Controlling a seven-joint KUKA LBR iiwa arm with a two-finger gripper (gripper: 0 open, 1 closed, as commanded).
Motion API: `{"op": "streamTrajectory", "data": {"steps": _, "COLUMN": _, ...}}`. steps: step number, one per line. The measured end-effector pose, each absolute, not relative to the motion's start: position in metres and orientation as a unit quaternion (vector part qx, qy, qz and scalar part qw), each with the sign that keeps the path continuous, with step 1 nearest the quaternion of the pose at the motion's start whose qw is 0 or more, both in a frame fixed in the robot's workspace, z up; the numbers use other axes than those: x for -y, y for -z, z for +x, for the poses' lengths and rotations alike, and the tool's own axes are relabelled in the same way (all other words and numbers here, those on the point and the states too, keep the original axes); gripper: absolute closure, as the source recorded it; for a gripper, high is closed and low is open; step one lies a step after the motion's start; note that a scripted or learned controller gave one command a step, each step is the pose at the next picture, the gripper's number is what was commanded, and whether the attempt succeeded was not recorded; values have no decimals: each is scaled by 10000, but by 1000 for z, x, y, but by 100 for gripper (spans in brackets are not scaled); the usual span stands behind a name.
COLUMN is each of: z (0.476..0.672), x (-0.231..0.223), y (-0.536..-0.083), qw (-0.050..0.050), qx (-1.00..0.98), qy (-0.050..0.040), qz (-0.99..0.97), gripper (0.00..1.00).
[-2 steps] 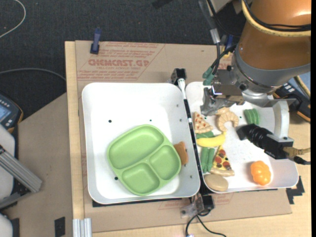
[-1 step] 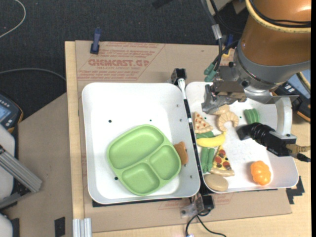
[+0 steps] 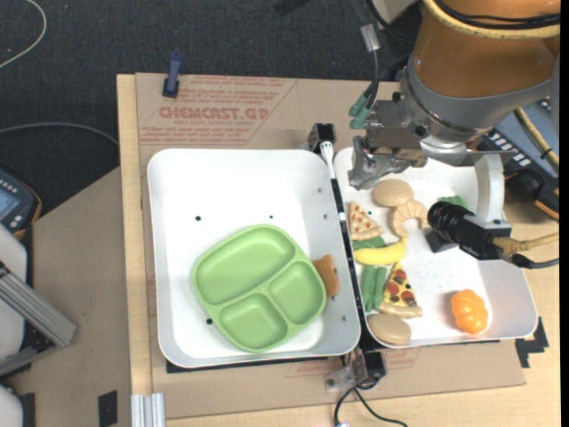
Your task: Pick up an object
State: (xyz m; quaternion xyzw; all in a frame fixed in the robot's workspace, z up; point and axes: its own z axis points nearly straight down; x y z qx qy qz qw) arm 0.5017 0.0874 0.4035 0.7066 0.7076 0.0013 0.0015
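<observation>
Grey KUKA arm w/ orange band (image 3: pixel 484 34) reaches over the right shallow white plastic bin (image 3: pixel 511 278). Its gripper (image 3: pixel 363 174) hangs at the bin's far-left corner; can't tell how it's set. Nearest pick: the beige oval toy bread roll (image 3: pixel 392 192), just right of it, long axis crosswise.

The bench (image 3: pixel 213 114) is topped by a brown board printed with red lettering. A blue clip (image 3: pixel 172 75) sits at the board's far-left corner. Beyond the board lies dark carpet (image 3: pixel 178 16), with a thin pale cable (image 3: pixel 27 16) looped on it to the far left of the clip. Lighting is even, without hard shadows.
</observation>
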Motion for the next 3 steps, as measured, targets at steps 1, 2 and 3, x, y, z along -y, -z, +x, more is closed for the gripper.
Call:
{"op": "streamTrajectory", "data": {"steps": 1, "z": 501, "x": -87, "y": -414, "qw": 25, "qx": -7074, "qy": -22, "qz": 7068, "gripper": 100}}
{"op": "streamTrajectory", "data": {"steps": 2, "z": 481, "x": -109, "y": -355, "qw": -27, "qx": -7079, "qy": 34, "qz": 7063, "gripper": 100}}
{"op": "streamTrajectory", "data": {"steps": 3, "z": 483, "x": -108, "y": -369, "qw": 4, "qx": -7075, "qy": -8, "qz": 7067, "gripper": 100}}
